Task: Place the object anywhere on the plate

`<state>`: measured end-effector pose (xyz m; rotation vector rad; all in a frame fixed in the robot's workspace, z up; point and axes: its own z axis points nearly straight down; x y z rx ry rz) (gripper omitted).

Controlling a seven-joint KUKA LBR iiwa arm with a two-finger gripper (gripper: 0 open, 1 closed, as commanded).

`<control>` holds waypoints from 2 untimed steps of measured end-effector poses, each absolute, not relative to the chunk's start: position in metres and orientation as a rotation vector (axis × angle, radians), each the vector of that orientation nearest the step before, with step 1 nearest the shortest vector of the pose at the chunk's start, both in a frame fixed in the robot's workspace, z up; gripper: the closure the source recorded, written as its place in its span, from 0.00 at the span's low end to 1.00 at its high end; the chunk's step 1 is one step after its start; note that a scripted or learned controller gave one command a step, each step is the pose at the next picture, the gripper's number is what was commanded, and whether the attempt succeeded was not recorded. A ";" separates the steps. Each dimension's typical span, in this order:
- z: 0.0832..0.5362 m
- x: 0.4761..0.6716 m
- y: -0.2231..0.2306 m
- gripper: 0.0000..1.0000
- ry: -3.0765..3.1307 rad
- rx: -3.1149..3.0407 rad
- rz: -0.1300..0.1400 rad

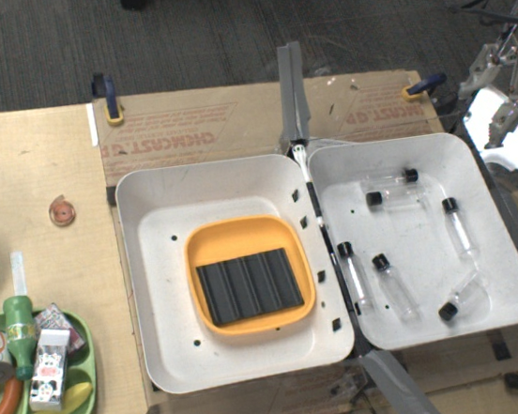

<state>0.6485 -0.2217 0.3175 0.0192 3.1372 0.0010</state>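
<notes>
2 bins sit side by side. The left bin [153, 263] holds a plate [204, 256] at its middle, with a ridged block [249, 285] lying on the plate. The right bin [424, 307] holds 6 vials [385, 196] scattered across its floor, 1 vial [351, 274] along its left wall.

green toy-food tray [77, 405], pink disc [62, 212]

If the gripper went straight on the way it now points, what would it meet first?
Hard to say: the blurred grey-white arm hardware beyond the right white bin shows no clear heading. Moving inward, likely that bin's rim first.
</notes>
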 end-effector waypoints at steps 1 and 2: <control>0.330 0.613 -0.222 0.00 3.110 -0.410 0.001; 0.358 0.586 -0.222 0.00 3.004 -0.901 0.000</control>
